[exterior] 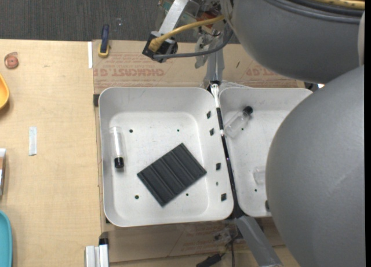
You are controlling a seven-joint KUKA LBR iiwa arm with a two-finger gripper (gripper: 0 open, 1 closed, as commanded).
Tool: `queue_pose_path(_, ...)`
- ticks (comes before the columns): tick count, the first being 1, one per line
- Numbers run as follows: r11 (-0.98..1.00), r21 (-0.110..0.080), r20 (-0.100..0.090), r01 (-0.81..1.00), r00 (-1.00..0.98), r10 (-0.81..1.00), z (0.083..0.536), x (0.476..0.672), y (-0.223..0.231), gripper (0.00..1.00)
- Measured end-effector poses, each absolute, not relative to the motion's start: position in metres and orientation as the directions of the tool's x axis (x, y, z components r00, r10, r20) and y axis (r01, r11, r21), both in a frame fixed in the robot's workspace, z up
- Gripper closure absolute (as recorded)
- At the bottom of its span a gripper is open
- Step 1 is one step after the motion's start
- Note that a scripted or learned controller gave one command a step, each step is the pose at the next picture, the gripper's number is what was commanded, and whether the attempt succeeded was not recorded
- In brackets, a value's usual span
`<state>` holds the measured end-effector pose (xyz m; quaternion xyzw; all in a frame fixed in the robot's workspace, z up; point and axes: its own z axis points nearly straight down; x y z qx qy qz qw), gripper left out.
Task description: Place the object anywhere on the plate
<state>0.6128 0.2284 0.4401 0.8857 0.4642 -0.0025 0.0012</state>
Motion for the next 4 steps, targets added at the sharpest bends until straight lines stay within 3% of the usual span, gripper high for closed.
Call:
queue_pose_path(1, -0.568, -0.002, -0.014, 0.823, 0.568, 0.823, 0.446, 0.614, 0.228, 1.0)
queue_pose_path(2, 0.015, -0.003, -0.004, 1.0, -0.015, 1.0, 0.289, 0.655, 0.227, 1.0)
queue_pose_path(3, 0.265, -0.003, -0.003, 0.964, -0.265, 0.964, 0.315, 0.604, 0.197, 1.0)
queue_pose_path(4, 0.518, -0.003, -0.001, 0.856, -0.518, 0.856, 0.299, 0.549, 0.182, 1.0)
